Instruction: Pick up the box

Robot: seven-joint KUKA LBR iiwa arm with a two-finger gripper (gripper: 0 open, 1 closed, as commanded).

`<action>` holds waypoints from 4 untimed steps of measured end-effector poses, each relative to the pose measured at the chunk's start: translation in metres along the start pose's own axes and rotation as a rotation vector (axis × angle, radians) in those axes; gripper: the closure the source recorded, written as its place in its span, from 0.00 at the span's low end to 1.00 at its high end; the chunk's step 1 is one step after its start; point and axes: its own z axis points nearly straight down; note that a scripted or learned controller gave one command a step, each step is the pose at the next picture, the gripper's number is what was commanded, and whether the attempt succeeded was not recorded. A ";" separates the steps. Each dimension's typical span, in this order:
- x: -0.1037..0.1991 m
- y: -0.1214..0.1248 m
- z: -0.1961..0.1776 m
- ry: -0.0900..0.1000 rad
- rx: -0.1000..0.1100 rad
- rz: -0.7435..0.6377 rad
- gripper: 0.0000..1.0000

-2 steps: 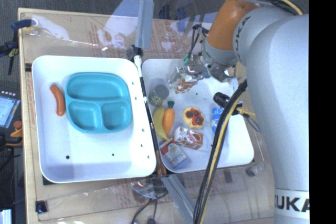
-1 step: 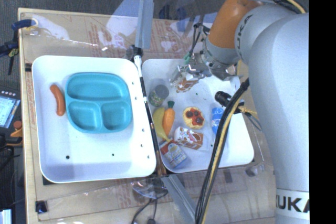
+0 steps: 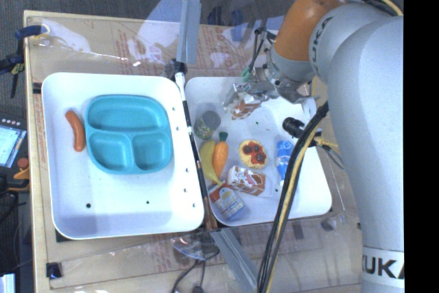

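A small red and white box (image 3: 246, 180) lies flat near the front of the right bin (image 3: 309, 195), next to a tart. A second small carton (image 3: 228, 203) with a blue-grey face lies by the bin's front left corner. My gripper (image 3: 240, 101) hangs over the back of the right bin, well behind both of them. A small brownish thing (image 3: 241, 110) sits right at its tip; whether it is gripped is unclear.
The right bin also holds a round tin (image 3: 206, 123), a banana (image 3: 207, 160), a carrot (image 3: 219, 156), a fruit tart (image 3: 253, 153) and a blue packet (image 3: 284, 156). In the left bin (image 3: 62, 209) lie a teal divided tray (image 3: 129, 132) and a sausage (image 3: 76, 130).
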 end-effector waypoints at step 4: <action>0.003 0.004 0.051 -0.008 -0.015 0.004 0.00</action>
